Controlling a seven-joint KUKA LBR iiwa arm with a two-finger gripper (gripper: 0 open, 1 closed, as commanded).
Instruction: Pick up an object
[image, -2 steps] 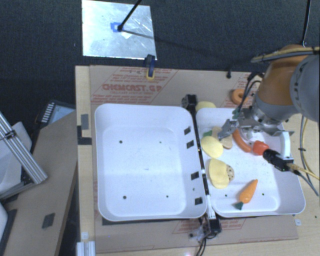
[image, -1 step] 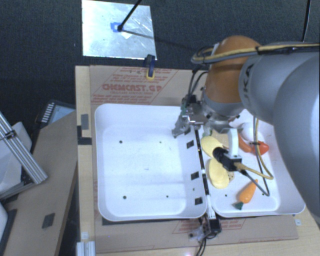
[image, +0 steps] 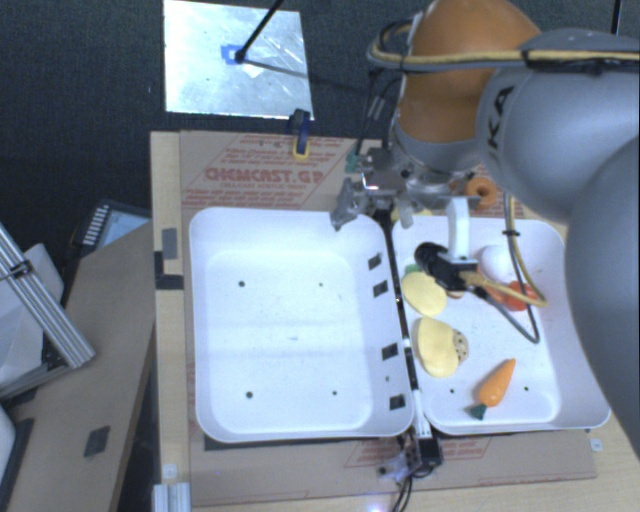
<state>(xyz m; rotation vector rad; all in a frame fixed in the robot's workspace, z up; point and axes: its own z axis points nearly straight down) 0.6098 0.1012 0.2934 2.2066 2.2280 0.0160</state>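
My gripper (image: 362, 203) hangs over the far end of the divider between the two bins, at the back rim of the right bin (image: 560, 395). Nothing shows between its tips. In the right bin, a yellow oval piece (image: 423, 293) lies close to the divider. A larger pale yellow piece (image: 435, 347) sits just in front of it, with a small speckled thing (image: 460, 346) against its right side. An orange carrot (image: 496, 382) lies near the front. A white egg (image: 497, 262) and a red thing (image: 515, 296) rest further right, partly behind a cable.
The left bin (image: 285, 325) shows its bare white floor. The grey arm with its orange band (image: 455, 80) covers the back right of the bench. A small orange thing (image: 482, 190) peeks out behind the right bin. A blue and yellow clamp (image: 300, 135) stands at the back edge.
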